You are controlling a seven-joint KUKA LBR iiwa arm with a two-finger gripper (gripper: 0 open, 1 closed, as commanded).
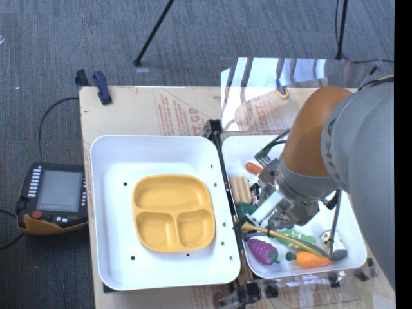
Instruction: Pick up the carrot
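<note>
The carrot (311, 259) lies at the near edge of the right bin (355, 237), beside purple grapes (262, 250). Just behind, the gripper (273, 216) hangs low over the clutter; whether it grips anything I cannot tell. The yellow divided plate (173, 212) sits in the left bin (109, 172).

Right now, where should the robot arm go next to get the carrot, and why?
Probably a small shift toward the near edge of the right bin. The carrot lies there beside the purple grapes, and the gripper hangs a little behind it, not over it.
</note>
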